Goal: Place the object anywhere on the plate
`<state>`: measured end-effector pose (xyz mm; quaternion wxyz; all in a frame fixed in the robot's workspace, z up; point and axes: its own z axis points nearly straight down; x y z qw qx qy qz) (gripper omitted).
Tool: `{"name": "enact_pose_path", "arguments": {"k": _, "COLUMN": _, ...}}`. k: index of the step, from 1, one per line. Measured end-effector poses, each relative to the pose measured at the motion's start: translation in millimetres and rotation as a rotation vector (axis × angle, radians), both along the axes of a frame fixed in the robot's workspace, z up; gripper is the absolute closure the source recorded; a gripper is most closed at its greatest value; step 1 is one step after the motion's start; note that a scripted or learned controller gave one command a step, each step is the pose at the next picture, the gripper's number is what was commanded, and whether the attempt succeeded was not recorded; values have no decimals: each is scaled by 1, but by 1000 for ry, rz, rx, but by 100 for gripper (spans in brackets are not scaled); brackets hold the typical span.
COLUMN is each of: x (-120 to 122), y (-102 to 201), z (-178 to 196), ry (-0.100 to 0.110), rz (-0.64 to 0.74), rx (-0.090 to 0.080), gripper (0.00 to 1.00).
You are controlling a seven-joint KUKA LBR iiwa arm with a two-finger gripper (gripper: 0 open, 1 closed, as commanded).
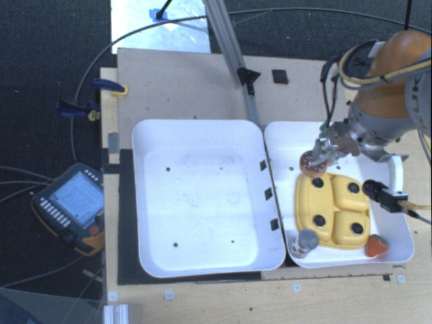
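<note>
The claw (322, 152), closest to the camera, hangs over the yellow plate's (333, 210) top-left corner with a small brownish round object (312, 163) right at its tip, though whether it's clenched on it or released can't be told. The object looks light, rigid and maybe slippery, so gripping across its sides seems best. A grey cup (307, 240) and red toy (376, 246) sit at the plate's lower edge in the right bin (283, 140).

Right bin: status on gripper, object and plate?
Gripper over yellow plate's top-left corner, brownish round object at its tip; grasp unconfirmed. Grey object and red object beside plate.
</note>
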<state>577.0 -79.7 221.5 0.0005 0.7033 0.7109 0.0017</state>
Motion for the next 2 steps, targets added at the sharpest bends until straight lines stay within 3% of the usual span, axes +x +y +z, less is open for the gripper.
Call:
{"name": "enact_pose_path", "arguments": {"k": 1, "x": 15, "y": 55, "z": -9, "ry": 1, "rz": 0, "rx": 0, "gripper": 100}}
{"name": "enact_pose_path", "arguments": {"k": 2, "x": 28, "y": 109, "z": 6, "ry": -1, "rz": 0, "rx": 1, "gripper": 100}}
